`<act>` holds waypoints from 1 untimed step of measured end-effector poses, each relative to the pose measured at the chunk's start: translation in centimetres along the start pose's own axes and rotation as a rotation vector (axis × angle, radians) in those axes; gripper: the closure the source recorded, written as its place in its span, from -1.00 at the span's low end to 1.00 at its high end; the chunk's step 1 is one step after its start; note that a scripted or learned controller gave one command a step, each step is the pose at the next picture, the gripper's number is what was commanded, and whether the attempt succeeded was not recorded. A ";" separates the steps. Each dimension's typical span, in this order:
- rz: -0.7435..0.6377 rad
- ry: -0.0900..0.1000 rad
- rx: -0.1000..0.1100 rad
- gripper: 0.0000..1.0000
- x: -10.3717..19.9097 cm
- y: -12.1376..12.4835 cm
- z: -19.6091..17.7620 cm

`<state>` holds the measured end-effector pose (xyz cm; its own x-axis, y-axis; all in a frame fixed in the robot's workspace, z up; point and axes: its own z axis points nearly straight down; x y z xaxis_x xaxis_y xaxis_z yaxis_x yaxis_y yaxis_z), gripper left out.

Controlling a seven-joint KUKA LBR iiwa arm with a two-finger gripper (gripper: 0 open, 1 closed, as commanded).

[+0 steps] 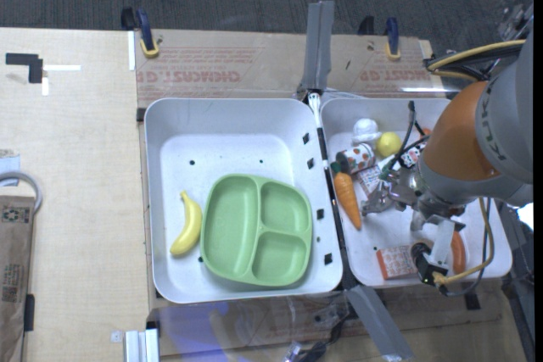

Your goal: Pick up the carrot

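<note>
While the arm [475, 131] leans over the right bin [501, 263], the carrot [347, 197] lies near that bin's left wall, tip pointing down. Just beside it sits the claw [379, 201]; from where I stand I cannot tell how it is set. A banana [187, 225] and green plate [257, 229] rest in the left bin [225, 119].
</note>
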<state>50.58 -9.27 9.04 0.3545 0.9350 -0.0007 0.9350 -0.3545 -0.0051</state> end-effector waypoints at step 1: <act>0.004 0.000 0.002 1.00 -0.1 0.0 -0.9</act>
<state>50.56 -9.36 9.90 0.3584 0.9336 -0.0008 0.9335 -0.3584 -0.0070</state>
